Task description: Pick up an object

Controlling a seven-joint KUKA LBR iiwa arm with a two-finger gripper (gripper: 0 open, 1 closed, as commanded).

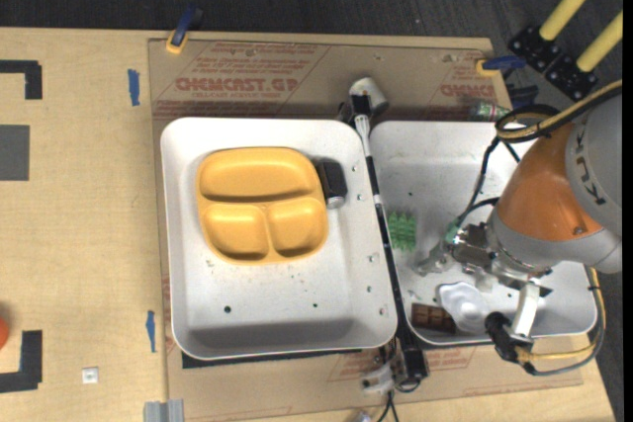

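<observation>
Camera view. Arm [554,203] enters from the right and is low over the right bin [435,148], wrist tilted down. Claw [465,262] sits just above the bin floor near the bin's middle; cannot tell whether it is spread or pressed together, the wrist hardware hides it.

Candidate objects, taken from the claw: a white crumpled piece [463,299] just below it, close or touching, contact unclear. A small brown block [429,316] further below and left, beside the bin's near wall. A green ribbed piece [403,229] to the left and slightly up, near the bin divider. Well to the left, in the left bin [188,242], a yellow divided tray [263,203] with a dark object [331,181] at its right edge.

Risk, judged: objects are small and flat against the floor; the claw may close on nothing or nudge the white piece aside. Cable [490,173] loops near the wrist and could snag.
</observation>
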